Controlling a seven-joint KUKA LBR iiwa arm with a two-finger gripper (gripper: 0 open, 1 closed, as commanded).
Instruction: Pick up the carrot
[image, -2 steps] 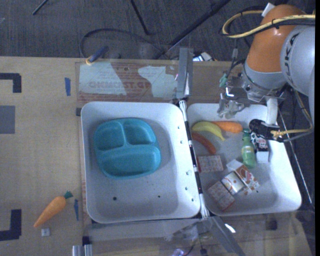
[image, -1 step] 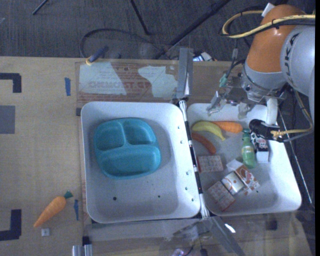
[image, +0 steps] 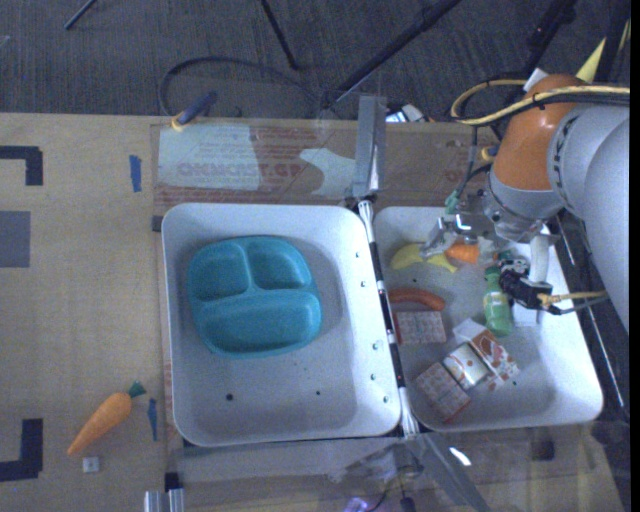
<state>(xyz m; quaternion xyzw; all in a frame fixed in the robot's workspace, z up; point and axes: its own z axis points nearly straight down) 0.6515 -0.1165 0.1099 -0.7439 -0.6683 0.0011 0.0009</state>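
A: Lying on the worktop (image: 80, 250) outside both bins, the carrot (image: 100, 422) is seen near the lower left corner of the camera view, its green top pointed up and to the right. It is not touched by anything, and a small blue mark is seen just beside it.

B: And what is found nearest to it?

A: The left bin (image: 345, 400) is set just to the carrot's right. A teal divided plate (image: 255, 295) is held in that bin, toward its upper left part.

B: What is seen in the right bin (image: 575, 400)?

A: A banana (image: 420, 260), a small orange piece (image: 464, 254), a red sausage (image: 417, 298), a green bottle (image: 497, 310) and several small printed packets (image: 470, 365) are scattered there.

B: Where is the tool (image: 455, 228)?

A: It is placed over the upper part of the right bin, just above the banana and the orange piece, well apart from the carrot. The arm (image: 560, 160) is seen coming in from the upper right, with its orange band above the wrist.

B: Is anything pinched by the tool?

A: That cannot be told; it is too small and blurred for its state to be made out.
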